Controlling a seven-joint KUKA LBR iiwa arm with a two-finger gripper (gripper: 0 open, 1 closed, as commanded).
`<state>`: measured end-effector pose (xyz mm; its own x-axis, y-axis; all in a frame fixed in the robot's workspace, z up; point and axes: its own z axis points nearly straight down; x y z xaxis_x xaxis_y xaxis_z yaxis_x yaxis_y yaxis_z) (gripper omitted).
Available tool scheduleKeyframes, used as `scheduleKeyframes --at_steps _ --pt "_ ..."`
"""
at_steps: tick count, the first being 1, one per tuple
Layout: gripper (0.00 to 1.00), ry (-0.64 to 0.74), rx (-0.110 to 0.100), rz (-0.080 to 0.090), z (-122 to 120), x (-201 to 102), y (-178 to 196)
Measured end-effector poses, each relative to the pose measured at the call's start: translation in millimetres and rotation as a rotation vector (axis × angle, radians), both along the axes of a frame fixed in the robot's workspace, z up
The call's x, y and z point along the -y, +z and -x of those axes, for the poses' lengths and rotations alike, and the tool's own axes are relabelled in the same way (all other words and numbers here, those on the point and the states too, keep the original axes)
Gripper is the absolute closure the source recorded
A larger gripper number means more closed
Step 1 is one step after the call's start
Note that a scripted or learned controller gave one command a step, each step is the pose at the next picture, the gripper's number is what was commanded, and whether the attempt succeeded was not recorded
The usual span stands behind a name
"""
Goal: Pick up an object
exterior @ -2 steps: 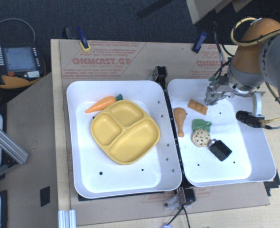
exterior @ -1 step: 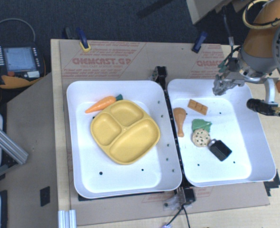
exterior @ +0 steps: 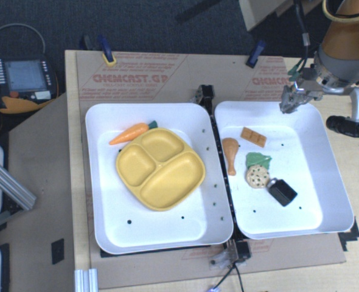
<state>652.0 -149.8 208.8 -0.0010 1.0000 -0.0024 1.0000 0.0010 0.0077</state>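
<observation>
The right bin [exterior: 325, 163] holds a chicken drumstick [exterior: 230, 154], a brown cracker [exterior: 253, 137], a green leafy piece [exterior: 258, 160], a chocolate-chip cookie [exterior: 257, 176] and a small black block [exterior: 282, 191]. My gripper [exterior: 289, 104] hangs over the far edge of this bin, up and to the right of the cracker, apart from every object. Nothing shows between its fingertips. In the left bin [exterior: 100, 163] lie a yellow divided plate [exterior: 160, 169] and an orange carrot [exterior: 129, 133] just beyond it.
Both bins rest on a cardboard sheet [exterior: 167, 72] held by blue clamps [exterior: 108, 50] at the back. A handheld control pendant [exterior: 22, 81] lies off the bench at far left. The arm [exterior: 344, 35] reaches in from the upper right.
</observation>
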Motion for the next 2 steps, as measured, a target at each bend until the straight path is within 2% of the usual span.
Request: scheduleKeyframes --at_steps 1,2 --pt "1.0 0.005 -0.009 -0.005 13.7 -58.7 2.4" --pt "1.0 0.005 -0.01 -0.005 35.1 -115.4 12.9"
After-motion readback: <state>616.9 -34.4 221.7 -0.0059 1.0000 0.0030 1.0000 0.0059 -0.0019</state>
